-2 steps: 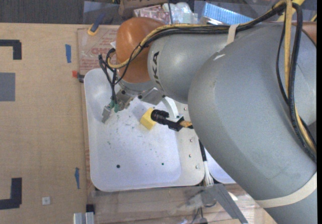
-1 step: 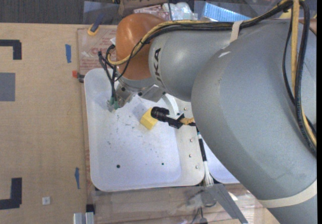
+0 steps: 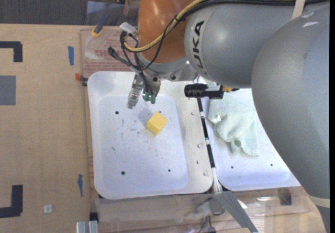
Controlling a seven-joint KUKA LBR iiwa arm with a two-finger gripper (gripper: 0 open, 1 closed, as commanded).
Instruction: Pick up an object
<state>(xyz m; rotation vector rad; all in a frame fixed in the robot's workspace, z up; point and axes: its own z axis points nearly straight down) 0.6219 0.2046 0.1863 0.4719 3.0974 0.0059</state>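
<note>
1. The gripper (image 3: 142, 93) hangs over the left bin (image 3: 104, 174) at about 11 o'clock of the yellow block (image 3: 156, 123), near it but apart, with nothing between its tips (open or closed, I cannot tell).
2. The yellow block lies on that bin's floor, upper middle, turned cornerwise; it looks small, light and probably stiff, perhaps foam, so two opposite flat faces would serve best.
3. At 3 o'clock, in the right bin (image 3: 272, 174), lies a pale cloth (image 3: 238, 131), soft and limp.
</note>
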